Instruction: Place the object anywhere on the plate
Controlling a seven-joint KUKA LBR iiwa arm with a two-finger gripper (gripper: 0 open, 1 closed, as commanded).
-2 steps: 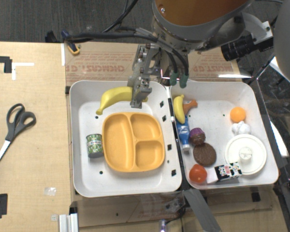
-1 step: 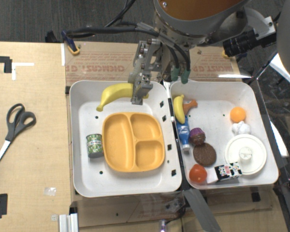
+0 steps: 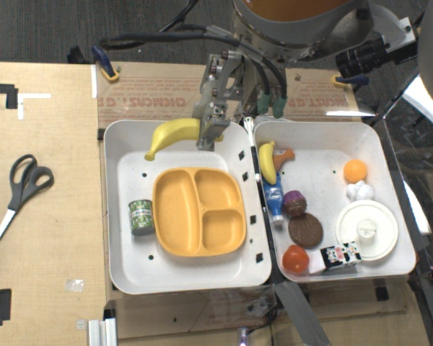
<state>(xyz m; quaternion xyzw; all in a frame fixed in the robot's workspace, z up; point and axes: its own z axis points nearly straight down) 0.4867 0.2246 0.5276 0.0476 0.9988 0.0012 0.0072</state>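
The banana (image 3: 175, 134) is seen clamped in the hand (image 3: 211, 132) near the left bin's (image 3: 123, 265) far edge; the plate (image 3: 200, 211) is not yet reached.

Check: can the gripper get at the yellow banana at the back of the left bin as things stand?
Probably yes. The gripper hangs right at the yellow banana's right end, and nothing lies over the fruit. The bin's back wall sits close behind, which may crowd the approach.

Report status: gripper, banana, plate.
Gripper at left bin's far edge, on the right end of the yellow banana. Banana in the bin beyond the yellow three-section plate, not on it. Small green can left of plate.
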